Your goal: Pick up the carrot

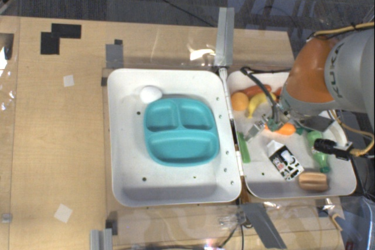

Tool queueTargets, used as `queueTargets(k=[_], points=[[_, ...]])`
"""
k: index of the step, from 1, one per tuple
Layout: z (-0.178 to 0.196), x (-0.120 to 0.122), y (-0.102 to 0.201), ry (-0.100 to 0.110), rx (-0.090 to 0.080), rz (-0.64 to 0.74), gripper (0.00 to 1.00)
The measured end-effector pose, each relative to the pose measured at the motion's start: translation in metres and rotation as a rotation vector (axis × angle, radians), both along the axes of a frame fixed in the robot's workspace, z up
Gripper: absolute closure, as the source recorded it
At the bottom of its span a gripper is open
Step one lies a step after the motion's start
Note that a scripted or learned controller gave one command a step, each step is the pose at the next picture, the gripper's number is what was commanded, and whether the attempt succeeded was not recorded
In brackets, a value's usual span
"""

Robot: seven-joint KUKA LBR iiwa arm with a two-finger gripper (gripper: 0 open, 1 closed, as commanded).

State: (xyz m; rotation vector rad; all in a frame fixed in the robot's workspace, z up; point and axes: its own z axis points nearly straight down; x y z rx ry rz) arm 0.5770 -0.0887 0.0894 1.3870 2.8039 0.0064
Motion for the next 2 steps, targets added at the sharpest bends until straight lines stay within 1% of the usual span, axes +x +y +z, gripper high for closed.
queueTargets(k=[1,2], points=[[0.0,0.004,-0.012,0.002,0.005,-0.177,0.0],[0.013,0.008,-0.011,-0.01,0.004,-0.168,1.0]])
